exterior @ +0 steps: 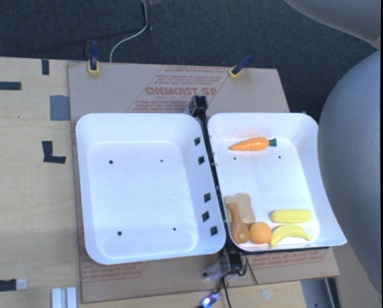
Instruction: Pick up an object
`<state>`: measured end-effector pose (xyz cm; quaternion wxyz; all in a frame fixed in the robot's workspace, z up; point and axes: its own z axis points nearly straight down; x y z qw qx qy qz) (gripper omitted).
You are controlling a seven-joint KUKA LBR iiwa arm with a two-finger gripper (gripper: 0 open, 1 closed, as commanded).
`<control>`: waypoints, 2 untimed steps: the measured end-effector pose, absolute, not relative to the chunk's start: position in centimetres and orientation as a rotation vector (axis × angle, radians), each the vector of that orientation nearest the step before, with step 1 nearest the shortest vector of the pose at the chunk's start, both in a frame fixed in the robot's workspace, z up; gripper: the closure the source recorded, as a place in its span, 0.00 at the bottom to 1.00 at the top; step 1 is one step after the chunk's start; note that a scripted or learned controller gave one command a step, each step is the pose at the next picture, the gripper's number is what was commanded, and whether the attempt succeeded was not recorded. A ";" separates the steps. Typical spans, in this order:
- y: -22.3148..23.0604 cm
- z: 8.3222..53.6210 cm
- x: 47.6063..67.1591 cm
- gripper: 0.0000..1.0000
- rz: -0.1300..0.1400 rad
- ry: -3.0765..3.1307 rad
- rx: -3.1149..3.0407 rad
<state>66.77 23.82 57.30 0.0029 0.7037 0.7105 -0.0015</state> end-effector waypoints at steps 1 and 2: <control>23.9 58.3 66.8 1.00 0.003 2.224 2.205; 24.0 59.2 66.9 1.00 0.015 2.218 2.203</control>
